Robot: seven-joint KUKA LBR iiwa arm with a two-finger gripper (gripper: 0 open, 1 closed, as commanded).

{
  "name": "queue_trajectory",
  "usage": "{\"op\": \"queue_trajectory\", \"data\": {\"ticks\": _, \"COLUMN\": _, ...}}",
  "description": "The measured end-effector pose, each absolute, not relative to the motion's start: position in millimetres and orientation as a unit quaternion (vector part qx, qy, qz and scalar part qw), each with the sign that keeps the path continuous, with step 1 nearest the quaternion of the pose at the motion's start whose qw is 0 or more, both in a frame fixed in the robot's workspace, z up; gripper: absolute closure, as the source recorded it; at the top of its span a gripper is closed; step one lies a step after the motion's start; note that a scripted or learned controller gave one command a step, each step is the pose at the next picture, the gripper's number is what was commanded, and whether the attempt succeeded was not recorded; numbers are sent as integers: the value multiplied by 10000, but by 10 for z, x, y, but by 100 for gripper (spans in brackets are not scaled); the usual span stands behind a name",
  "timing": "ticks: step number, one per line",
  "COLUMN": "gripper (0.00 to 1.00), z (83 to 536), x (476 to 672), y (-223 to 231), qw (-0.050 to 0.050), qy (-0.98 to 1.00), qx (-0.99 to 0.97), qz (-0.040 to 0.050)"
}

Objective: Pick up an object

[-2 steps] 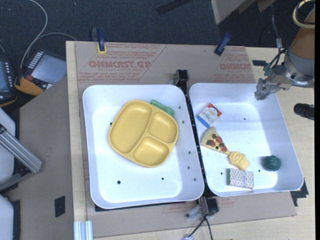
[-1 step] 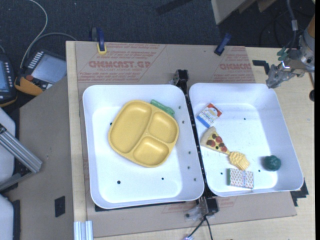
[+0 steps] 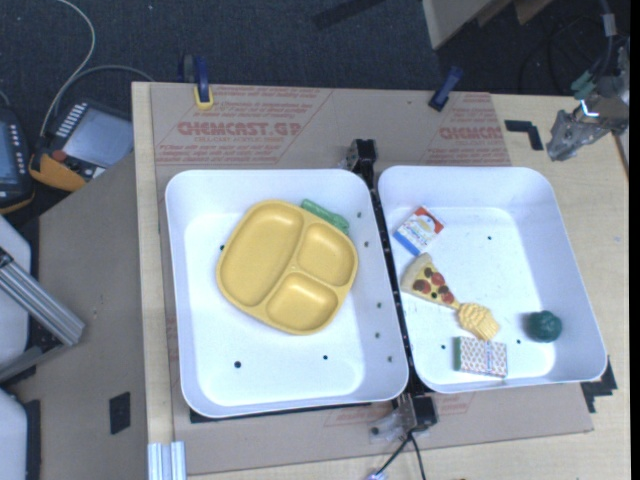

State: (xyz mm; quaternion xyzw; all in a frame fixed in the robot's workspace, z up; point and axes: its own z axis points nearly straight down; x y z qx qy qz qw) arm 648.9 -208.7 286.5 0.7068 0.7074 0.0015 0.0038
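Camera view: gripper (image 3: 570, 133) hangs beyond right bin (image 3: 570, 268), apparently empty.

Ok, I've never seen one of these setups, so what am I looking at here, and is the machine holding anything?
One camera looks down at a slant on a bench with two shallow white bins. The left bin holds a yellow divided plate with a green item peeking from under its far edge. The right bin holds a toy pizza slice, a small blue and white packet, a yellow piece, a patterned packet and a dark green ball. The robot's gripper sits at the upper right, outside the bins, with nothing visibly in it.
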Motion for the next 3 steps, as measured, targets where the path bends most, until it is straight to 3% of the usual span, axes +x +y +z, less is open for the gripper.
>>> {"op": "queue_trajectory", "data": {"ticks": 1, "gripper": 100, "z": 2821, "x": 6448, "y": -1534, "qw": -14, "qy": 7091, "qx": 7051, "qz": 2}}
{"op": "queue_trajectory", "data": {"ticks": 3, "gripper": 100, "z": 2707, "x": 6291, "y": -499, "qw": -17, "qy": 7092, "qx": 7050, "qz": 0}}
